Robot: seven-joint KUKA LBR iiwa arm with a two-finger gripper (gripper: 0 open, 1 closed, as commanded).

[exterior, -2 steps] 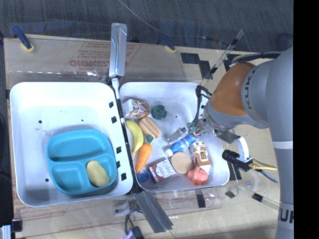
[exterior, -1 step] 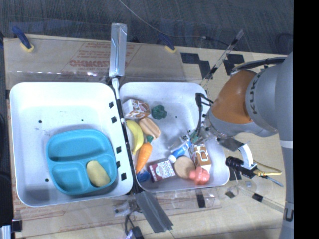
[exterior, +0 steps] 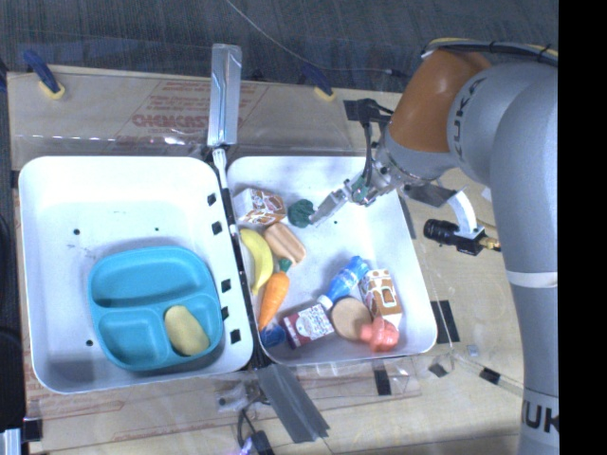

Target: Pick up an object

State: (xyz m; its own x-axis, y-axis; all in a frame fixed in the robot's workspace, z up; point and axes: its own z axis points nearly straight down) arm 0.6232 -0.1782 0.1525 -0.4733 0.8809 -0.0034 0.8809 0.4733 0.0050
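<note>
My gripper (exterior: 324, 209) hangs low over the upper middle of the right bin (exterior: 313, 171), reaching in from the right. Its tip is just right of a small dark green toy (exterior: 302, 212), close to it or touching; I cannot tell which. Nothing shows as held. Left of the green toy lies a brown wrapped bread pack (exterior: 261, 207). Below are a yellow banana (exterior: 254, 259), a hot dog bun (exterior: 285, 243) and an orange carrot (exterior: 273, 298).
Lower in the right bin lie a blue bottle (exterior: 347, 277), a red-labelled packet (exterior: 308, 323), a small carton (exterior: 381, 292), a tan disc (exterior: 348, 318) and a pink toy (exterior: 382, 336). The left bin (exterior: 57, 188) holds a blue divided tray (exterior: 142, 292) with a yellow lump (exterior: 187, 331).
</note>
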